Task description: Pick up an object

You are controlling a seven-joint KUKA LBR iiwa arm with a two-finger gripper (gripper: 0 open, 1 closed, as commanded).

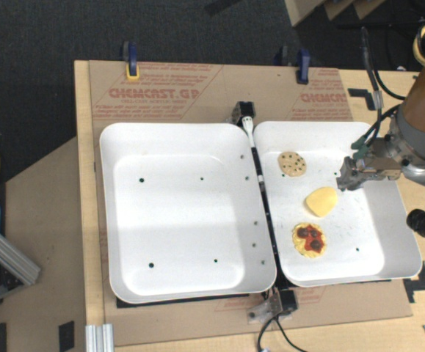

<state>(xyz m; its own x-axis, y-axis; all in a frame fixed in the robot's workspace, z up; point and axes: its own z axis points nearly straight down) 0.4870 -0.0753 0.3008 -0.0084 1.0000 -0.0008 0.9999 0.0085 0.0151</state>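
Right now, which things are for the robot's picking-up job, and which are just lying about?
For the job:
gripper
chocolate chip cookie
yellow lump
little pizza
right bin, holding all three

Just lying about:
left bin
blue clamps
cardboard sheet

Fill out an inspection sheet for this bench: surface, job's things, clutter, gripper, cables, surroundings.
Surface: brown board carrying left bin and right bin side by side.
Job's things: cookie, yellow piece and red-topped tart, all in the right bin, apart from each other.
Clutter: nothing seen.
Gripper: gripper low over the right bin, just right of the yellow piece; nothing seen between the jaws.
Cables: black cable running to the wrist; another at the front edge.
Surroundings: two blue clamps on the board's far edge; dark floor.
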